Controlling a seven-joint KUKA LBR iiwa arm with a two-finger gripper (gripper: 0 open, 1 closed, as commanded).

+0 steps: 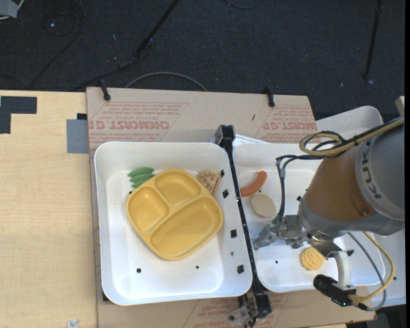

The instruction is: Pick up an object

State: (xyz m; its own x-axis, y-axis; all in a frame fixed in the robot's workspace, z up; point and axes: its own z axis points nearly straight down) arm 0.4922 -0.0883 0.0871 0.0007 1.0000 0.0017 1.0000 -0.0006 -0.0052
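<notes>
The right bin (287, 282) holds a red-orange sausage (253, 183), a round tan biscuit (263, 206) and a knobbly yellow piece like a corn cob (312, 258). My gripper (268, 237) is low in this bin, near its left wall, just below the biscuit and left of the yellow piece. The arm's orange band (335, 186) and grey wrist cover the bin's right part. From this angle I see no object in the gripper.
The left bin (116, 251) holds a yellow divided plate (175, 214), a green leafy piece (141, 175) at its upper left and a beige ridged piece (208, 179) at its upper right. A black divider (236, 210) separates the bins. Cables loop around the wrist.
</notes>
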